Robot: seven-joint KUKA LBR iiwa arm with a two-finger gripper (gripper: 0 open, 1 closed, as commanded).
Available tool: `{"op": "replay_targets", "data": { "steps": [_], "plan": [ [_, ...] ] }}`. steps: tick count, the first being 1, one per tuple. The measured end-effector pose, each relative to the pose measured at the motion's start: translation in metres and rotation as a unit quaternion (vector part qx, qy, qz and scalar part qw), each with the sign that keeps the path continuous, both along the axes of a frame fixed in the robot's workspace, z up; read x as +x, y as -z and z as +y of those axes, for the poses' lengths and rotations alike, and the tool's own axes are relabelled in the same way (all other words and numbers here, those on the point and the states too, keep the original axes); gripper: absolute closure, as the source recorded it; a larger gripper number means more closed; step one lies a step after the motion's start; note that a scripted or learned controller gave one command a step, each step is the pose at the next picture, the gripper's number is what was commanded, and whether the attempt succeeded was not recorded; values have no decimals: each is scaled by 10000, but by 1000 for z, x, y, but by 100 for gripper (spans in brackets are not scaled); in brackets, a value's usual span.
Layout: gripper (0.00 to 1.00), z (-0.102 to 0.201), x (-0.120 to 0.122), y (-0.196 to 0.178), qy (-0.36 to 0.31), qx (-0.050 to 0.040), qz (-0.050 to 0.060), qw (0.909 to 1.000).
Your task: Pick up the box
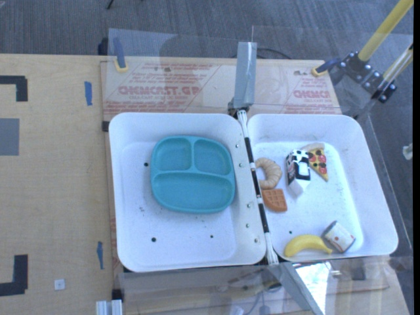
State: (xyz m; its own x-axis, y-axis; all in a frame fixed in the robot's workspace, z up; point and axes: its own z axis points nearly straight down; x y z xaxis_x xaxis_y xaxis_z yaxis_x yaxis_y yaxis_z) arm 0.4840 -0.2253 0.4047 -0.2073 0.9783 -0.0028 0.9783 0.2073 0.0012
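Since my end effector is nowhere over the bins, I cannot tell its state; the approach is not begun. Near the right bin [374, 176]'s back edge lies the box [298, 170], beside the pizza slice [318, 162]; next I must descend squarely over it.

Matt teal plastic tray [193, 174], speckled white bins [131, 241]

Left bin [125, 241] holds a teal divided plate [193, 174], lying flat near its centre; right bin [374, 176] holds six items; black-and-white carton box [298, 170] sits near the middle, touching a pizza slice [318, 161] on its right; croissant [269, 172] and waffle [275, 200] lie beside the dividing wall; banana [307, 245] and small can [338, 236] rest at the near edge, just beside each other.
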Motion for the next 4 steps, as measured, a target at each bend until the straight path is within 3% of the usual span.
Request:
{"op": "replay_targets", "data": {
  "steps": [1, 2, 3, 4],
  "plan": [
    [100, -1, 2, -10, 0, -16, -17, 10000],
    [100, 87, -2, -30, 132, 2, -8, 9999],
    [0, 87, -2, -30, 132, 0, -7, 9999],
    [100, 87, 0, -40, 123, -13, -22, 9999]
  ]
}}
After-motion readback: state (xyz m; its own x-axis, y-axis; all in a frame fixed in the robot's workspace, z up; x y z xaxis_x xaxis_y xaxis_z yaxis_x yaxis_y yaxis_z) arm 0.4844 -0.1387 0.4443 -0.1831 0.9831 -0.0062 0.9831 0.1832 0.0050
